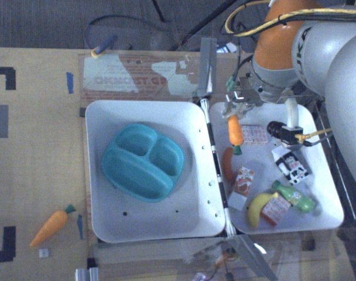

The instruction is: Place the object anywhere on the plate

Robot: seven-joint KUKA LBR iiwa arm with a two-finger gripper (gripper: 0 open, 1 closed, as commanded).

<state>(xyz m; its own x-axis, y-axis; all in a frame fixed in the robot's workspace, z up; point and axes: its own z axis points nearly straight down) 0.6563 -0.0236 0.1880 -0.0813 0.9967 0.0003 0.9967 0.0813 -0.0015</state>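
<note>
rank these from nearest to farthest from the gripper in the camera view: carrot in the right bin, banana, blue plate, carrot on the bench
From the gripper:
1. Carrot in the right bin, right below the fingers, at the bin's upper left.
2. Banana, low in the right bin.
3. Blue plate, in the left bin.
4. Carrot on the bench, far lower left, outside the bins.

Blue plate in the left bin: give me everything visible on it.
The blue plate is a teal, plastic-looking tray with rounded corners, split into three compartments: one long one along its lower-left side and two smaller ones toward the upper right. It lies flat and rotated at a slant on the floor of the left bin, roughly central. Nothing rests in it, and the gripper is over the right bin.
</note>
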